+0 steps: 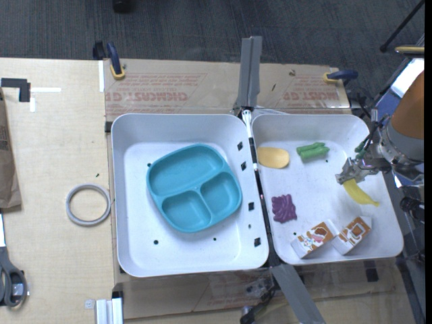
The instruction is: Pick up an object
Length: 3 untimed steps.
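A yellow banana-shaped toy (360,194) lies in the right bin (324,123), just below the hand (351,172), whose grip I cannot tell. Nearby lie two small cartons (332,236), purple grapes (283,208), a green piece (312,151) and a yellow lemon-like piece (273,157).

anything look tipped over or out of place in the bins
Two small brown-and-white cartons lie tipped on their sides at the right white bin's near edge. Otherwise nothing stands out; the blue divided plate sits flat in the left bin.
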Each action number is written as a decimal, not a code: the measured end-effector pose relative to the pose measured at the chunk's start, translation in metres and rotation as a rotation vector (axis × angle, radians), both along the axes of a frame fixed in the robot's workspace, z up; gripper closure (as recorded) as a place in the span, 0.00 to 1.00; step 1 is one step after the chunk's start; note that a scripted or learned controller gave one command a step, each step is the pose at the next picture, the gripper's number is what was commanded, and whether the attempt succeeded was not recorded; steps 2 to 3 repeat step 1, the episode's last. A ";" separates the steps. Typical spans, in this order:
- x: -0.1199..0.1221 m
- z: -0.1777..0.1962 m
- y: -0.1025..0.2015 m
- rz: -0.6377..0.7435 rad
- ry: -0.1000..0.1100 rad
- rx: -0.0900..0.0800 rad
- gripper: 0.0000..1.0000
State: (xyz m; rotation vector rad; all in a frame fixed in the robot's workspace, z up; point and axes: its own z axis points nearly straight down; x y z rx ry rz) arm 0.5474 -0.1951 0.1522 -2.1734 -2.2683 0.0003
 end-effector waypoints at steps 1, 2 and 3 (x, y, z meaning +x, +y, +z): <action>-0.039 0.044 0.056 0.026 0.002 0.000 1.00; -0.039 0.044 0.056 0.026 0.002 0.000 1.00; -0.039 0.044 0.056 0.026 0.002 0.000 1.00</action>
